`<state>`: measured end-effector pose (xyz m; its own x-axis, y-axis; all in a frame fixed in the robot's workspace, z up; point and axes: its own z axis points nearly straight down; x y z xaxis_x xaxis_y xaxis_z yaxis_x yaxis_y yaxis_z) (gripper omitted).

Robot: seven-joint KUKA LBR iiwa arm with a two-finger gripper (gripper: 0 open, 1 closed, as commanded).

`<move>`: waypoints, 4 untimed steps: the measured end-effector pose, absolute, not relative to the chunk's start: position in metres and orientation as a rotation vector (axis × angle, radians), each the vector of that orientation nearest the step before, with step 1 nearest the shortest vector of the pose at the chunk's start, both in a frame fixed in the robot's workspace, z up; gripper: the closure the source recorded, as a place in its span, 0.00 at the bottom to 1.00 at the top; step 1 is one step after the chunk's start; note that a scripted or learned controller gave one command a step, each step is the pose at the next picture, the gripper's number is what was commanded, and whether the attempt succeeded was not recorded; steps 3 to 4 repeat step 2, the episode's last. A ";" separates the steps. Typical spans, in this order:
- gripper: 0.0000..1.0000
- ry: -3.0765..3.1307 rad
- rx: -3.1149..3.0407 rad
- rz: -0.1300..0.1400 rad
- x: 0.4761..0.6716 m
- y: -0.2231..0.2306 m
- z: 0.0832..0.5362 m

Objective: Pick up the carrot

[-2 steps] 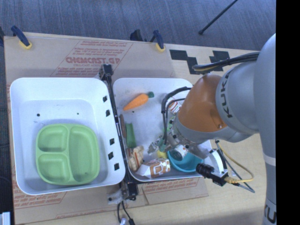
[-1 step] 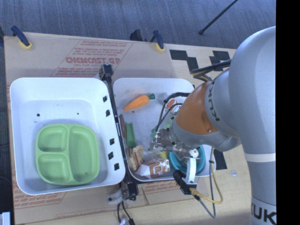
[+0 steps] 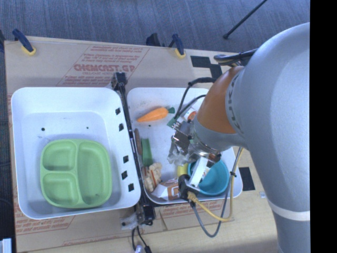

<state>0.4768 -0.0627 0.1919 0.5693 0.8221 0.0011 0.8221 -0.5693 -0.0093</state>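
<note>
Reading "CHEMCAST GP" on board | carrot lying free | gripper state unclear

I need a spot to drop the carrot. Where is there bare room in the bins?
Left bin: bare floor behind the green plate. Right bin: small patch below the carrot; its front is crowded with the blue bowl and food.
</note>
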 end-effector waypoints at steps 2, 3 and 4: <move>1.00 -1.524 -2.727 0.023 0.475 0.034 0.199; 1.00 -1.524 -2.727 0.023 0.475 0.034 0.199; 1.00 -1.524 -2.727 0.023 0.475 0.034 0.199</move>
